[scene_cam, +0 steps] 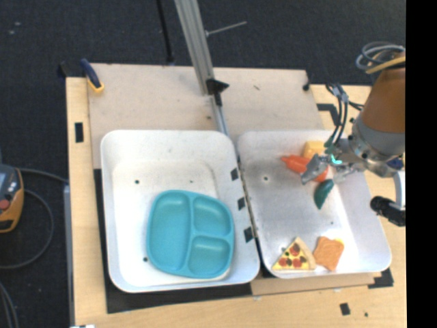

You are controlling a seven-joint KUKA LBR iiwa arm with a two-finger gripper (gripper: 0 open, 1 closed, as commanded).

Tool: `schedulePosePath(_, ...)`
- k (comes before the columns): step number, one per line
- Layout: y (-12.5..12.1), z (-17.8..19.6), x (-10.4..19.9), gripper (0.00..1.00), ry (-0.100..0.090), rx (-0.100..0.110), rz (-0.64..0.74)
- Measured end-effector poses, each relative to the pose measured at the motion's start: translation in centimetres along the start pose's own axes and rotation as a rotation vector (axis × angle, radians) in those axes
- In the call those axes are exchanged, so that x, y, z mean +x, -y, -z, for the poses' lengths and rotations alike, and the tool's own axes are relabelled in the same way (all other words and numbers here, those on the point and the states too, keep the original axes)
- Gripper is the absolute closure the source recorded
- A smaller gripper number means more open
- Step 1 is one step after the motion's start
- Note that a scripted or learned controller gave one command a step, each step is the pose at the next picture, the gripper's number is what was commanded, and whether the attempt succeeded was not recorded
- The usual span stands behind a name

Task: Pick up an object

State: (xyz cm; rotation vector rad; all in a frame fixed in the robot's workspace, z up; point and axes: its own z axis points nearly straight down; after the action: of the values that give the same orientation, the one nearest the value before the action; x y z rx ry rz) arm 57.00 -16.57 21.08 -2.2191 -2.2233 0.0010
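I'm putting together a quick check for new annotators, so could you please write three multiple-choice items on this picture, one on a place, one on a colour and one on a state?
1. Where does the divided tray lie?
A. in the left bin
B. in the right bin
C. on the bare bench

2. What colour is that tray?
A. red
B. turquoise
C. yellow

3. How does the pizza slice lie?
A. standing on the left bin's rim
B. stacked on the tray
C. flat on the right bin's floor near the front edge

Answers:
1 A: the divided tray rests on the floor of the left bin.
2 B: its whole surface is turquoise.
3 C: the pizza slice lies flat in the right bin, beside an orange piece.
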Motion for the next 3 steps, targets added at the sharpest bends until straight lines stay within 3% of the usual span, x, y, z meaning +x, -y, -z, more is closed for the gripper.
schedulePosePath(1, 0.0, 0.1, 0.0, 0.00, 0.000, -0.002, 0.000)
schedulePosePath(3, 0.1, -11.2, 0.0, 0.00, 0.002, -0.002, -0.003)
